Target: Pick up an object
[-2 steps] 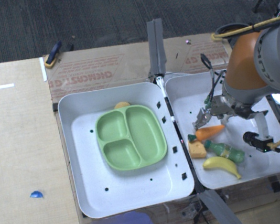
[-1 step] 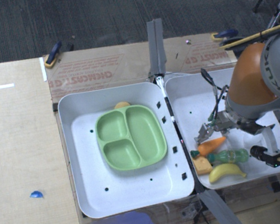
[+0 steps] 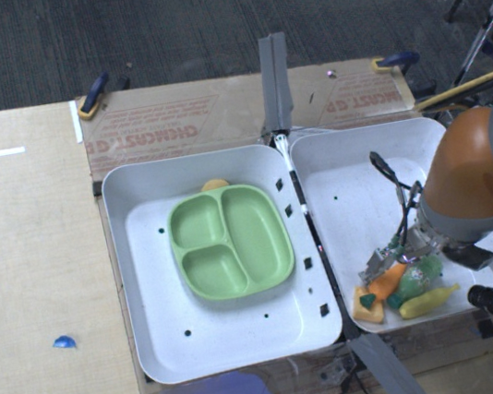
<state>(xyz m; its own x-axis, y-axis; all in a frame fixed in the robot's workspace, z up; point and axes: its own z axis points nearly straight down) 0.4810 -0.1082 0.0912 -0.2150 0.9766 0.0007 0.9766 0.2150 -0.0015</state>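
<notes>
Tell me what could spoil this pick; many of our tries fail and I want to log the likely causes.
1. The end effector is down in a tight heap: orange piece, yellow piece and green piece touch, so it may shove or drag a neighbour.
2. The heap sits by the right bin's near wall, so the piece may get pushed against it.

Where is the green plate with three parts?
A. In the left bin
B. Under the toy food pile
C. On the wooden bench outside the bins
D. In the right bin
A: the green plate lies flat in the left bin, apart from the toy food pile in the right bin.
</notes>
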